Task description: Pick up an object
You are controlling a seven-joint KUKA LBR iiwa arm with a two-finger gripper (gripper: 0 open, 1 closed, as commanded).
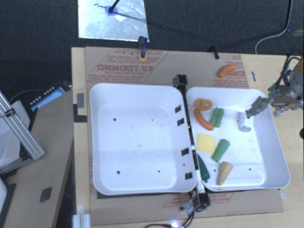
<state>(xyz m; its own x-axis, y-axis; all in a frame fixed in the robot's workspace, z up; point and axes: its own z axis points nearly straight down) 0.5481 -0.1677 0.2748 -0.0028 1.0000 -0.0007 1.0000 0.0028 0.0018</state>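
Hand: over right bin's upper right; grip state cannot be told. Just below-left: small grey piece. Further left: pretzel, orange sausage, green cylinder. Lower: yellow square, second green cylinder, cone, dark green piece against the left wall. Bare floor at bin's right. Left bin adjoining. Another sausage on surface beyond the bins.

glossy white plastic bins, cardboard underlay
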